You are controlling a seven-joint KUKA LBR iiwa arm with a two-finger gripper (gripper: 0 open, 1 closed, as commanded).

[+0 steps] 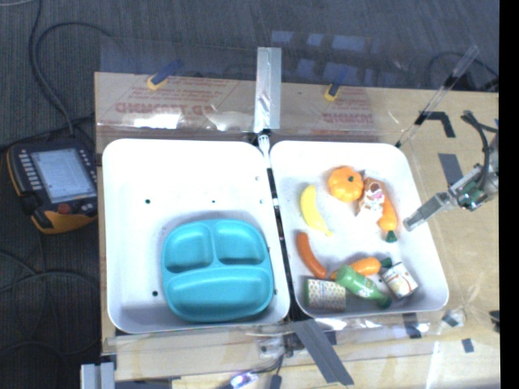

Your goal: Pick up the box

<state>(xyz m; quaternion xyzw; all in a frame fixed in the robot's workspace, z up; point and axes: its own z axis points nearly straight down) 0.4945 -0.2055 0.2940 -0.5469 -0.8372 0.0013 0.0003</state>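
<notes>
Dark grey carpet covers the floor, and a black and orange hand controller (53,181) with a screen lies on it at the left, with cables near it. On the carpet stands a wooden desk (470,298) with 2 white bins side by side.

I go from the box outward. The box (326,293) is small and grey with little speckles. It lies flat in the right bin (409,168), down in the near left corner, close to the wall between the 2 bins. A green bottle (361,286) lies just beside it on the right and looks like it touches it. Next to the bottle stands a small can (399,280) with a white label. An orange veggie (365,266) lies just behind the bottle. A long red-orange thing (310,254) lies just behind the box.

Farther back are a yellow banana (312,209), a round orange pumpkin (346,183), a small white and red packet (371,197) and a carrot (389,215).

The left bin (130,168) holds 1 blue plate (216,270) with 3 parts.

On the desk to the right of the right bin, a thin grey rod (423,212) points at the bin's rim. Bits of dark tape (450,167) stick to the wood there. A clear plastic sheet (186,108) with red letters lies behind the bins.
</notes>
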